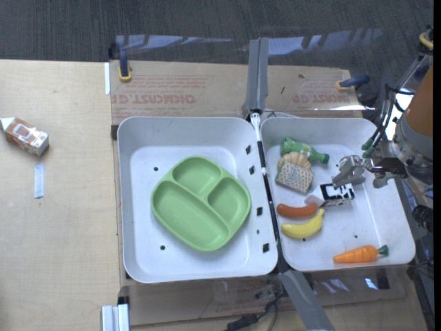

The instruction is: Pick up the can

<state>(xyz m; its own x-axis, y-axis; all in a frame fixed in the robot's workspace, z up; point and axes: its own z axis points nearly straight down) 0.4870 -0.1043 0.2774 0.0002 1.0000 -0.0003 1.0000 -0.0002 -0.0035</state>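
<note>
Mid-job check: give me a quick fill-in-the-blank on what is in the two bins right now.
1. The green divided plastic plate lies in the ____ bin.
2. The yellow plastic banana lies just below the red ____.
3. The orange plastic carrot lies nearest the right bin's ____ edge.
4. The plate has ____ compartments.

Missing words: left; sausage; bottom; three

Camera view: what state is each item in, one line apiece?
Green divided plate: flat in the left bin, nothing on it.
Green bottle: lying on its side, right bin.
Banana: lying flat, against the sausage.
Carrot: lying flat, apart.
End effector: low over the right bin; grip unclear.
</note>
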